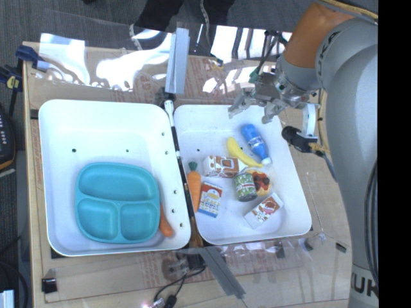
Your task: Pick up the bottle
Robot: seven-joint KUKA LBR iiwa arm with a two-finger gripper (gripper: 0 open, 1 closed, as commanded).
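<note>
Bench with two shallow white bins side by side. Left bin (pixel 58 117): one turquoise divided tray (pixel 119 202) in its near half; a second orange piece, possibly a carrot, at the near right corner by the divider. Right bin (pixel 192 124): a cluster of small grocery items in the middle and near half. Bottle (pixel 255 142): blue body, white cap, lying on its side on the bin floor toward the far right of the cluster; long axis runs diagonally, blue end pointing to the far side, cap end toward the near right wall. Banana (pixel 240 153): yellow, lying just beside the bottle on its left, roughly parallel, apparently touching or very near it. Other contents: carrot (pixel 193 185) along the divider, two small cartons (pixel 221 166) left of the banana, a green-labelled can (pixel 244 186), a red item beside it, and a further carton (pixel 264 211) nearest the camera. Gripper (pixel 257 108): hangs over the far end of the right bin, fingers spread apart, nothing between them. Governing relation: the bottle lies just nearward of the fingertips and slightly right, close by. Judgement: the pick calls for a short advance toward the camera and a descent, with the fingers set across the diagonal axis; the banana crowding the left flank is the likeliest obstruction.
</note>
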